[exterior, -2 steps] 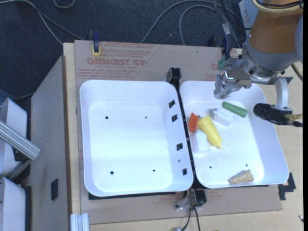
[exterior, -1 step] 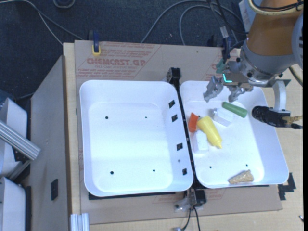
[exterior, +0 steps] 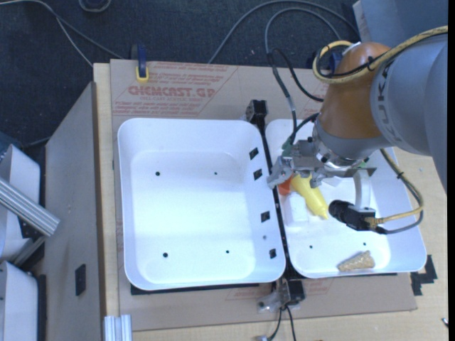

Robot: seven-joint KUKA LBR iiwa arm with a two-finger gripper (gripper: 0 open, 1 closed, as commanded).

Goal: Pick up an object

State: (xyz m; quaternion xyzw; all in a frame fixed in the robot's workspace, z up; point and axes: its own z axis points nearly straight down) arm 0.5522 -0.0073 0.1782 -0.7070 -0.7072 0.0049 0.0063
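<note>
Camera view has my end effector (exterior: 302,180) low in the right bin (exterior: 398,258) near its left wall, over a yellow object (exterior: 315,199) and an orange piece (exterior: 285,187); I cannot tell its state, so I judge nothing lifted yet.

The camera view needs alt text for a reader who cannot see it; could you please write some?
The grey arm's gripper is low in the right bin, right at a yellow object and a small orange one. A tan piece lies near that bin's front edge, beside the left bin.
</note>
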